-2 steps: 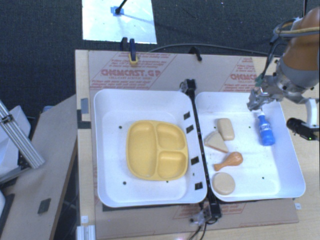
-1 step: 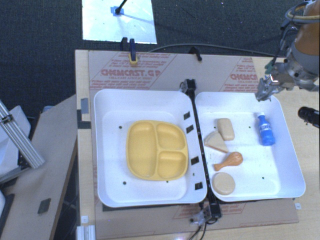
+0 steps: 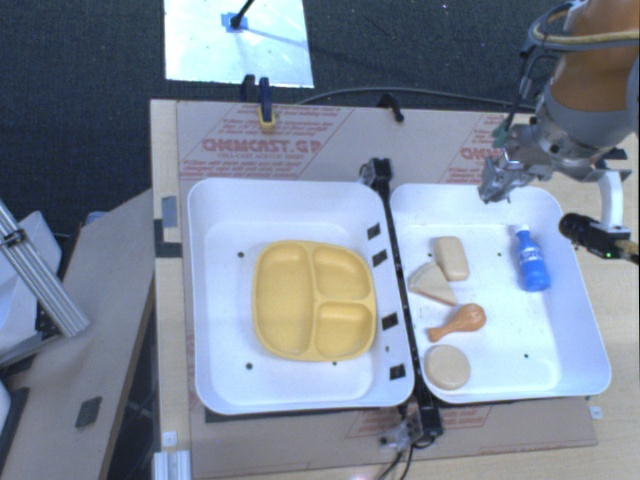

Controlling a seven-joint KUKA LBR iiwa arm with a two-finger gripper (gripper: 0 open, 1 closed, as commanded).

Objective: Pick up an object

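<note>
The right white bin [image 3: 560,363] holds a blue bottle with a white cap [image 3: 530,260], a tan bread-like block [image 3: 451,258], a pale wedge [image 3: 432,285], an orange-brown drumstick shape [image 3: 460,321] and a round tan disc [image 3: 447,367]. My gripper [image 3: 496,188] hangs above the bin's far edge, left of and beyond the blue bottle, with nothing visibly between its fingers. The fingers are small and dark against the bin rim.
The left white bin [image 3: 215,268] holds a yellow divided tray [image 3: 314,299]. A black clip strip [image 3: 385,258] runs between the bins. A metal sheet [image 3: 236,28] lies beyond the bench, and an aluminium rail [image 3: 35,268] lies at the left.
</note>
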